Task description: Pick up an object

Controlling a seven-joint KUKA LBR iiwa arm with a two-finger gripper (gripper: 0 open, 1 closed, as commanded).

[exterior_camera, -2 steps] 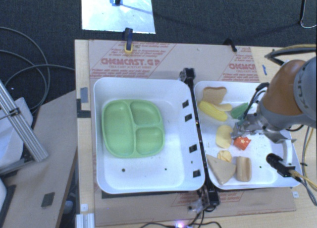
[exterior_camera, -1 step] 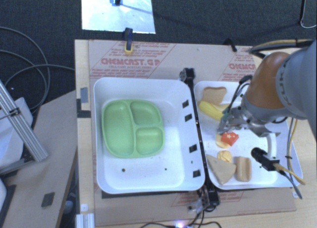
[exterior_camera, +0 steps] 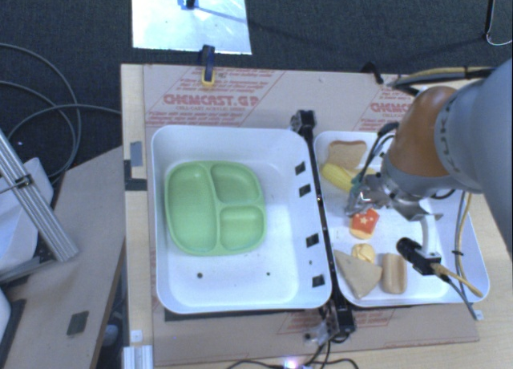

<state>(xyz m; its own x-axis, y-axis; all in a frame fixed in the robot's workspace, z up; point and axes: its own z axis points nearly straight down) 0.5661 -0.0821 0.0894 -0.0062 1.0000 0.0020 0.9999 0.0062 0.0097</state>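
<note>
Gripper (exterior_camera: 358, 201), finger state indiscernible, low over red block (exterior_camera: 365, 222) near right bin's (exterior_camera: 479, 257) left edge; green tray (exterior_camera: 214, 204) in left bin (exterior_camera: 240, 147)

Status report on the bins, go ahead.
Gripper low in right white bin, above small red-orange block, fingers unclear. Nothing seen held. Yellow banana-shaped piece close alongside.
</note>
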